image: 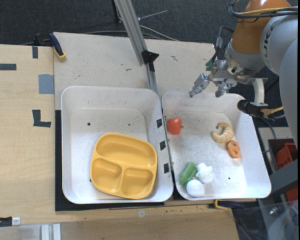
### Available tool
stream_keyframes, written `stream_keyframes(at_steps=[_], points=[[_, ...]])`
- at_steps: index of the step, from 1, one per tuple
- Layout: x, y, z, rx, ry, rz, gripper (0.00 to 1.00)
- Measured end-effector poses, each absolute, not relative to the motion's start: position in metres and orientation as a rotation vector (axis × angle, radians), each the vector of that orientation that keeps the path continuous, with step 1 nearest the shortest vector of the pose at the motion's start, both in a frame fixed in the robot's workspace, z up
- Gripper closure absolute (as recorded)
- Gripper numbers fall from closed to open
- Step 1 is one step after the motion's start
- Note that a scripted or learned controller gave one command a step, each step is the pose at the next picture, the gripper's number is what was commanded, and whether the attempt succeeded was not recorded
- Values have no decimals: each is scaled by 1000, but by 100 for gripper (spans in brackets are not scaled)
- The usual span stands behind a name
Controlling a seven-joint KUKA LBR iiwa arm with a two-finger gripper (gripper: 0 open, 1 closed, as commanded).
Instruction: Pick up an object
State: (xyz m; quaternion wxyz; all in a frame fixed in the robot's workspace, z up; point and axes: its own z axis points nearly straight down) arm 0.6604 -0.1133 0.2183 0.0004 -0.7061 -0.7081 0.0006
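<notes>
Jaws: apart, nothing between them; gripper (208, 88) hangs over the far rim of the right bin (253, 149), upper right of the frame.
Arm: grey, orange band (262, 21) above the wrist, reaching in from the right edge.
Step in hand: approach, by the look of it; no object taken yet, gripper well apart from everything in the bin.
Nearest candidate: small red tomato-like piece (174, 125), round, smooth, lying alone near the divide between the bins, centre of the frame.
Other candidates: tan croissant-shaped piece (223, 133), curled, with an orange slice-like piece (233, 149) just beside it, right of centre; green pod-like piece (188, 173), white lumpy piece (205, 172) and white egg-shaped piece (194, 188) bunched at the lower edge of the right bin, touching or nearly so.
Next move calls for: travel toward the lower frame, descent over one piece, jaws astride it, then closing. Isolated red piece looks the cleaner target; it may roll.
Left bin (72, 134): holds a yellow divided plate (124, 165), three compartments.
</notes>
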Motion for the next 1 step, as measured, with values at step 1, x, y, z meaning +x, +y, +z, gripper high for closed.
stream_keyframes(at_steps=[1], points=[[660, -113, 218, -2218, -2224, 3, 0]])
